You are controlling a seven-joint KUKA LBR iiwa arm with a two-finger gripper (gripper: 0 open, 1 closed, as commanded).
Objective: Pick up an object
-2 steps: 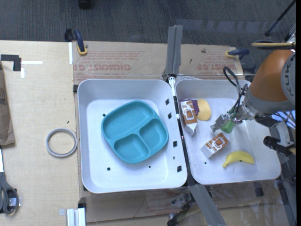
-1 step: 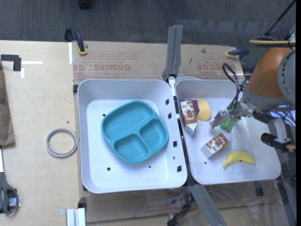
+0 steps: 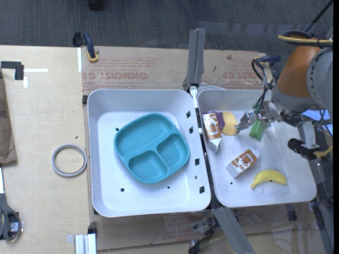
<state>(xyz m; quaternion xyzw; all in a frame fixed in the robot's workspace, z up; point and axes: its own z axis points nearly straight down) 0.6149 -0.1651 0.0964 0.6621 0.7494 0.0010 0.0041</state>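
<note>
Two white bins sit on the bench; in the right bin (image 3: pixel 296 194) the gripper (image 3: pixel 253 121) is clamped on a small green block (image 3: pixel 256 129), near a yellow ball (image 3: pixel 230 123).

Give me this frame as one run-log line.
gripper: over right bin, beside green object | grasp: unconfirmed | banana: untouched | teal plate: left bin

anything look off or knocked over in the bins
Nothing spilled or broken. The two small cartons lie on their sides: one against the divider wall of the right bin, the other near the banana. The teal divided plate sits skewed in the left bin.
</note>
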